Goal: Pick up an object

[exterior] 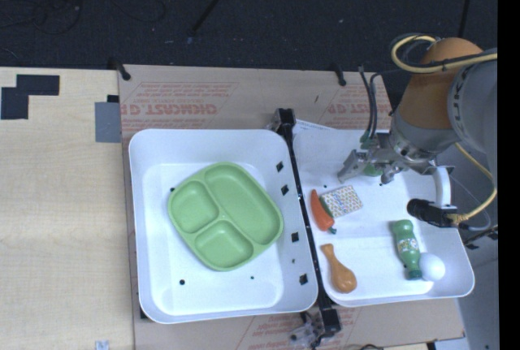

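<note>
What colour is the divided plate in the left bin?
Light green; the divided plate shows best in the camera view.

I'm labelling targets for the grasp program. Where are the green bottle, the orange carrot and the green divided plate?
green bottle (405,244): camera view, on its labelled body.
orange carrot (322,211): camera view, mid-length.
green divided plate (225,215): camera view, on the ridge between its compartments.

**Colours and patterns across the two bins**

A lime-green three-compartment plastic plate (224,214) is seen in the left shallow white bin (154,178). To the plate's right, an orange carrot-shaped toy (322,211), a small speckled multicoloured box (341,200), an amber pear-shaped toy (340,269), a green white-capped bottle (406,246) and a white ball (434,267) are shown.
</note>
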Tool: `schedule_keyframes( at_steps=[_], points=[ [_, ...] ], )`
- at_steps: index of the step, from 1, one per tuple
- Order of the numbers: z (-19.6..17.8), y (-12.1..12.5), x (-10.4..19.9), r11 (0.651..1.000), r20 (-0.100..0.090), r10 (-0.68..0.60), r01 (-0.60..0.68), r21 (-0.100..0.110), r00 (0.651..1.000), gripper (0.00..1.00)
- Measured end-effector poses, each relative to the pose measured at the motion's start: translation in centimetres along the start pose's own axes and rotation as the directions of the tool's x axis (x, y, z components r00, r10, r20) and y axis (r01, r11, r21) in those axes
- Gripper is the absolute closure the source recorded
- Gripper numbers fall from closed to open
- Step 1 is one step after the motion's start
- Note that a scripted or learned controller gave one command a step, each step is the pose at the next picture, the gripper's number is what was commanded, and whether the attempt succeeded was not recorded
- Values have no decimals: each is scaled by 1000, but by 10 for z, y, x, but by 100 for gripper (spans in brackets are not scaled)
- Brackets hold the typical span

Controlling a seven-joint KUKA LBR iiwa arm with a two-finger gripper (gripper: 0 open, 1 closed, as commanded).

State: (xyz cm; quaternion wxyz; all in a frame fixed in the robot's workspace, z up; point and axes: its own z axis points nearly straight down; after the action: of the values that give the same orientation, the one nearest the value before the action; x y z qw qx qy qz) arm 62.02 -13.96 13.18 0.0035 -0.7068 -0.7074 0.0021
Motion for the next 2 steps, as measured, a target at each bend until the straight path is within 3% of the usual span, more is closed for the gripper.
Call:
schedule_keyframes(
  at_steps=[1, 2],
  points=[
    [47, -1, 1, 1000, 1, 0, 0, -2, 1000, 0],
    [34, 0, 0, 1000, 1, 3, -3, -4, 1000, 100]
  ],
)
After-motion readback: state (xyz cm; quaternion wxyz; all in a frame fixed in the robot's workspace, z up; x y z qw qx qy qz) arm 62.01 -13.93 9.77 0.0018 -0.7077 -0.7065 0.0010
